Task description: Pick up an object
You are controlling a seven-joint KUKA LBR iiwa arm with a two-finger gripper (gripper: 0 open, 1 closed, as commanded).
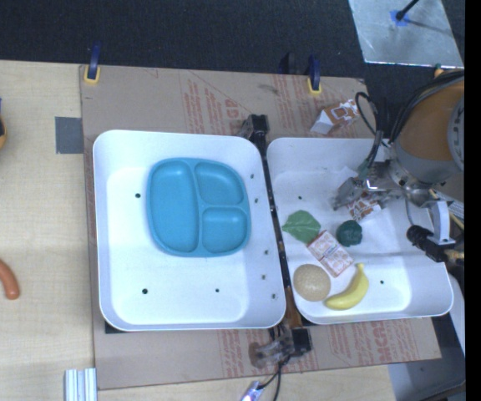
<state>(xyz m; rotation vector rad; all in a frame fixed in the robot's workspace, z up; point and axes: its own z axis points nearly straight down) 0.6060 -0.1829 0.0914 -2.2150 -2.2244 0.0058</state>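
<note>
Two white bins on the bench point(32, 224). Left bin point(119, 291) holds a blue divided plate point(197, 205), approx. centre. Right bin point(399, 295) holds a green leaf-like item point(301, 225), a dark green round item point(350, 232), a small printed packet point(331, 253), a tan round item point(311, 281) and a banana point(350, 290) at its near edge, just right of the tan one. Arm w/ orange band point(428, 128) reaches in from right; gripper point(359, 195) sits low over the right bin's far part, just beyond the dark green item. Can't tell the gripper's state or whether it touches anything. A sausage point(0, 274) lies on the bench, far left.
</note>
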